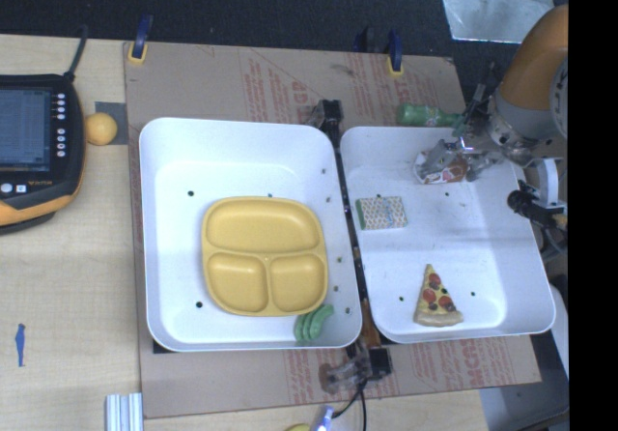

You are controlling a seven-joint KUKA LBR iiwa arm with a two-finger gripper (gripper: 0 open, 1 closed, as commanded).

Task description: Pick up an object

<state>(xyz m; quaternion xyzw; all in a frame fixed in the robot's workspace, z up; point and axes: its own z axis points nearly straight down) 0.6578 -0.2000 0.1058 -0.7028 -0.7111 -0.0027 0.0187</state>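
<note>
Seen from above at a slant, two shallow white bins sit side by side on a sheet of cardboard over a wooden bench. The right bin (454, 323) is the landmark here. The grey arm (526, 100), with its orange band, reaches in over this bin's far right corner. Its gripper (454, 157) hangs low over the bin's far end, just above a small crumpled red and white object (439, 168); whether the claw is spread, pressed together or pinching that object cannot be told from here. Toward the bin's left wall, near its middle, lies a small green and grey patterned sponge (380, 213). Close to the bin's near edge lies a toy pizza slice (436, 299), point facing away. Just beyond the bin's far edge, on the cardboard, lies a green bottle (425, 115). Left of the right bin, the left bin (164, 226) holds a yellow divided plate (263, 253) and a small green toy (313, 323) in its near right corner. Far left of both, on the bench, rests a handheld control pad (34, 149).
</note>
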